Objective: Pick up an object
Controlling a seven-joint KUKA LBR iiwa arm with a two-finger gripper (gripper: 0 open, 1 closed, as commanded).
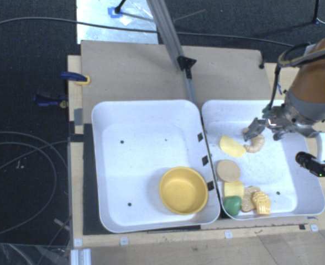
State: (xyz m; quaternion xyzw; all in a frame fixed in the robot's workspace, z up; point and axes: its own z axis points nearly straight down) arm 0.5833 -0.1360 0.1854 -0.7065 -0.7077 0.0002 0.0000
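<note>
In the right bin lie several small items: a pale yellow wedge, a beige knobbly piece, a tan round disc, a yellow block, a green piece and a yellow corn-like piece beside a beige lumpy piece. My gripper hangs over the upper part of the right bin, its dark fingers spread apart just above the beige knobbly piece. Nothing sits between the fingers.
A yellow bowl rests in the left bin near its front right corner. A grey pole slants down to the bins' shared wall. A black cable hangs by the arm. Blue clamps grip the bench's left edge.
</note>
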